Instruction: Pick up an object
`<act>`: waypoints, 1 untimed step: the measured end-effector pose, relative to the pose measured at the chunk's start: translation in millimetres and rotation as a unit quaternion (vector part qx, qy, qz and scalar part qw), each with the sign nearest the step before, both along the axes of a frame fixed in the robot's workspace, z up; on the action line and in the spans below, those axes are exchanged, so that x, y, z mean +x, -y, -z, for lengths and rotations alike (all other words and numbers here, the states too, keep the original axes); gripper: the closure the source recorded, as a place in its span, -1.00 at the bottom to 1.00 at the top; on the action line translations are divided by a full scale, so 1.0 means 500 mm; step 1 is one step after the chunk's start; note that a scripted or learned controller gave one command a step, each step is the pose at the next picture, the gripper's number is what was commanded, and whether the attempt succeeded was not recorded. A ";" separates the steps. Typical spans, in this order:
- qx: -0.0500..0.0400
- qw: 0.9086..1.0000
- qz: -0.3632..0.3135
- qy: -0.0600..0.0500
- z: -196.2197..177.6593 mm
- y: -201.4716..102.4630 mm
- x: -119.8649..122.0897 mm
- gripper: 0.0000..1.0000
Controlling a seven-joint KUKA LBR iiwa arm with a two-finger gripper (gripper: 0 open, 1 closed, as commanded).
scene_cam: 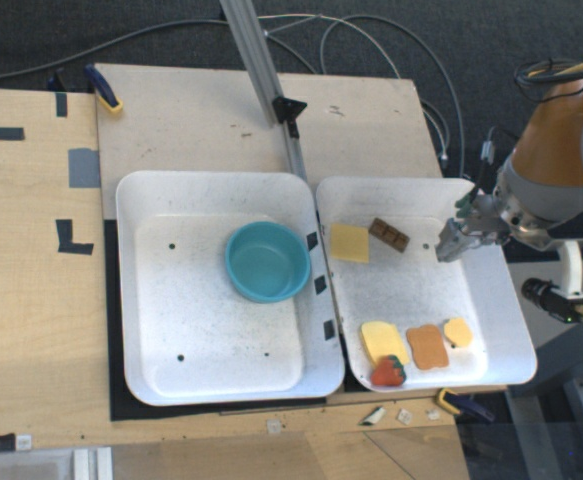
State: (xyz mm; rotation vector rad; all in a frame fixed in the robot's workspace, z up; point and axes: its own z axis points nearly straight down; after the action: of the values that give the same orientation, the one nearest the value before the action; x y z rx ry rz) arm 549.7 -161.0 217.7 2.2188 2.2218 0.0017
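Observation:
My gripper (452,245) hangs over the right side of the right bin (501,308), to the right of a brown chocolate bar (389,234). A pale yellow square slice (349,243) lies near that bin's left wall. At the bin's front sit a yellow piece (381,340), a red strawberry (389,371), an orange-brown slice (427,347) and a small yellow-orange piece (458,332). Nothing shows between the fingers.
A teal bowl (267,260) stands in the left bin (151,298) near its right side. A grey pole (261,63) slants over the back of the bench. Cables loop behind the bins.

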 end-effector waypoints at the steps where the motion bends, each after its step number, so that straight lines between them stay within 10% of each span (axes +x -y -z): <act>1: 0.001 1.000 -0.003 -0.001 -0.022 -0.108 0.001 1.00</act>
State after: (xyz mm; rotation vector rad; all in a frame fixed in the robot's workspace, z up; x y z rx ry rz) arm 550.4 -107.0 229.0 2.2152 2.2300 0.0023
